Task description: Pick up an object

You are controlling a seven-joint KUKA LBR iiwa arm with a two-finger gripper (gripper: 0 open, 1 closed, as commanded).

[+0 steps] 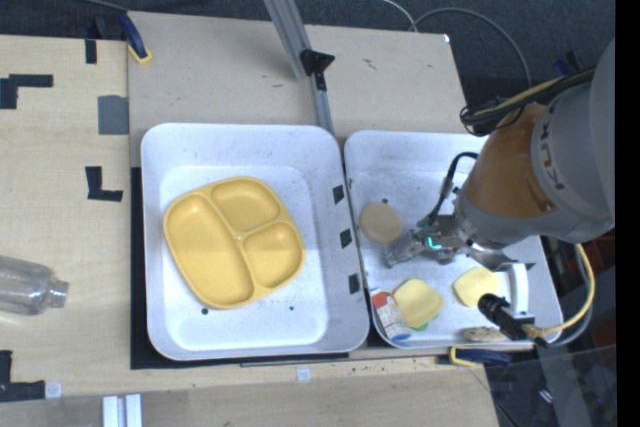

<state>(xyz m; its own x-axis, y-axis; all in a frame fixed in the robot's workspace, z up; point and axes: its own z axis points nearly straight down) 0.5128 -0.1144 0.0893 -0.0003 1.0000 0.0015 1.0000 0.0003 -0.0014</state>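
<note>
Round tan disc (380, 222) lies in the right white bin (400, 155), just beside the gripper (400, 250). Whether the jaws are spread, I cannot tell. It seems the approach step; next it must close around something.
</note>
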